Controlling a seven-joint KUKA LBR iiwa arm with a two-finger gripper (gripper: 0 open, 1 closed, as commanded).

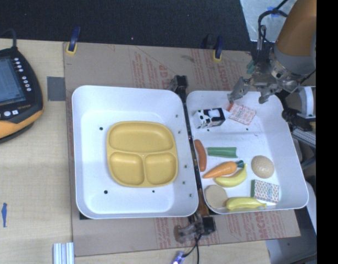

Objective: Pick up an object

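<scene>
My hand hangs over the far edge of the right bin, its two fingers spread apart with nothing between them, so it is released. Just beneath and a little nearer the camera lies a small red-and-white patterned packet on the bin floor, close below my fingertips but not gripped. To its left stands a little black-and-white toy cow, near the bin's far left corner. Further toward the camera, a reddish-orange sausage lies along the left wall, and beside it a green strip-shaped piece points to the right. Below that a toy carrot rests slantwise, its tip touching a yellow banana that curves just under it. A tan egg-shaped object sits to the right of these, near a second patterned packet with a green edge. At the near rim a round beige disc lies just beside another yellow banana. The left bin holds a yellow three-compartment tray in its middle. Both bins rest on a cardboard sheet clamped to the wooden table, and a teach pendant with a dark screen lies on the table's far left.
</scene>
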